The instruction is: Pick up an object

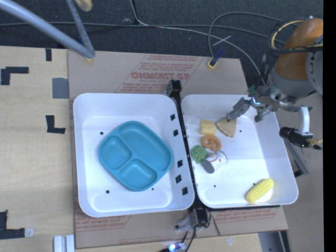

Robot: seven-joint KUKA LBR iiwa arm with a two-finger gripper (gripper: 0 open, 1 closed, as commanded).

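Now: gripper (242,109) poised over right bin (273,140), just above tan wedge (227,127). Jaw state: cannot tell. Wedge's long axis slants toward fingers. Yellow block (208,127) just left of wedge; corn cob (260,190) well below.

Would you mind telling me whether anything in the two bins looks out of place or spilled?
Nothing stands out. The blue plate lies flat in the left bin. In the right bin, the small food items cluster near the divider and the corn cob lies apart by the near corner; nothing has spilled over a rim.
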